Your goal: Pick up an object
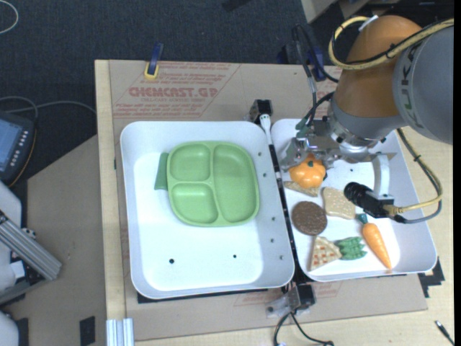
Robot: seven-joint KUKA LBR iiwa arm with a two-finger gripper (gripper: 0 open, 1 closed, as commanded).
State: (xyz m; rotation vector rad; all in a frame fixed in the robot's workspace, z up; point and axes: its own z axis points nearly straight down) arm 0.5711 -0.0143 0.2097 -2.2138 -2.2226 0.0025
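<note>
The right bin (416, 225) holds a small orange pumpkin-like fruit (308, 174) near its left wall. Below it lie a round brown cookie (309, 218), a pale cracker (338, 203), a pizza slice (324, 252), a green leafy piece (351, 247) and a carrot (377, 244). My gripper (308, 153) hangs low over the top of the orange fruit, touching or almost touching it. The wrist hides the far part of this bin.
In the left bin (137, 215) a green divided plate (212, 182) lies toward the back, with bare white floor in front of it. A raised divider (277, 193) separates the bins. The grey and orange arm (382, 63) covers the back right.
</note>
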